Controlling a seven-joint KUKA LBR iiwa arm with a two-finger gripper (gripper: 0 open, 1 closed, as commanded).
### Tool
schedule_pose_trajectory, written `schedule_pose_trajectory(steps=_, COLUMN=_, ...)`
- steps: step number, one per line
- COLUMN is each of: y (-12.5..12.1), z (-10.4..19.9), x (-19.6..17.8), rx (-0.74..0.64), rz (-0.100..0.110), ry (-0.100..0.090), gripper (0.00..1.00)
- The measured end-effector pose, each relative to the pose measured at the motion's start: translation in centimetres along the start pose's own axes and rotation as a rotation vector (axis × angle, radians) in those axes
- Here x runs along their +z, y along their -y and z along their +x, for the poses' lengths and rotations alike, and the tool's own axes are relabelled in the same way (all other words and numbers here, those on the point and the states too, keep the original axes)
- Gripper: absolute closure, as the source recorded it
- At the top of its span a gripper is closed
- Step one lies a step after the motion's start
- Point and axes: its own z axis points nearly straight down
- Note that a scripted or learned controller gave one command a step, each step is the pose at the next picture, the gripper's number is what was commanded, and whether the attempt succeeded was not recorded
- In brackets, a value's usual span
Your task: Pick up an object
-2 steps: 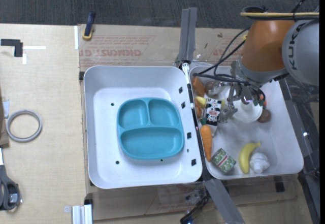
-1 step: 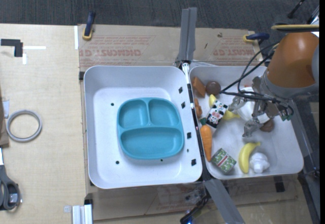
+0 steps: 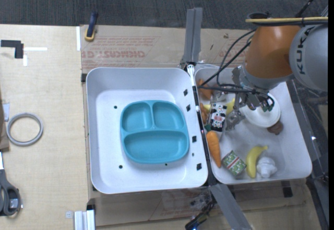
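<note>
The desk [image 3: 42, 83] carries two white bins [image 3: 96, 135] side by side; a tape roll [image 3: 23, 129] lies near its left edge.

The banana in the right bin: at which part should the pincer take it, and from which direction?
Grip the banana at its middle, coming straight down, with the fingers closing across its narrow width. It lies flat and nearly upright in the view. The green carton and the white lump crowd its lower end, so stay slightly higher.

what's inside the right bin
In the right bin: a carrot, a banana, a small green carton, a black-and-white box and a white lump. The arm covers the bin's far part.
</note>
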Motion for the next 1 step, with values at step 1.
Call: schedule_pose_trajectory(steps=1, y=-1.56, z=7.91, x=0.02, rx=-0.083, rz=0.0, ry=-0.003, gripper=0.0)
